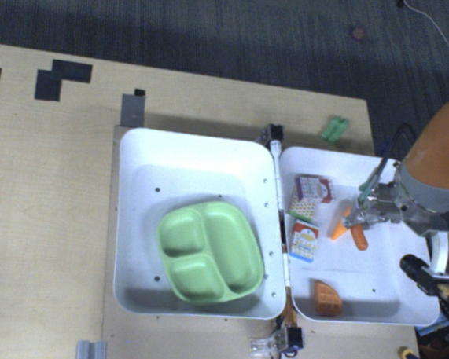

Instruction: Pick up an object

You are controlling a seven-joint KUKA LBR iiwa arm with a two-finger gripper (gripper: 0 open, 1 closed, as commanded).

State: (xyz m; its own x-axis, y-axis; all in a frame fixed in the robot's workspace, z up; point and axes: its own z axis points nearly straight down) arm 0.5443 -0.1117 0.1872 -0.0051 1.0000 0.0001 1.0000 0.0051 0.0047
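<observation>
My end effector hung over the carrot; its spread I couldn't tell. A slip seemed likely if off-centre.

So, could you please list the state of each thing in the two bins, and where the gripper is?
green plate: upright in the left bin, compartments bare.
orange carrot-like piece: lying in the right bin, under the gripper.
two small printed cards: flat, near the divider.
brown waffle-like piece: resting by the near wall.
gripper: low over the orange piece.
</observation>
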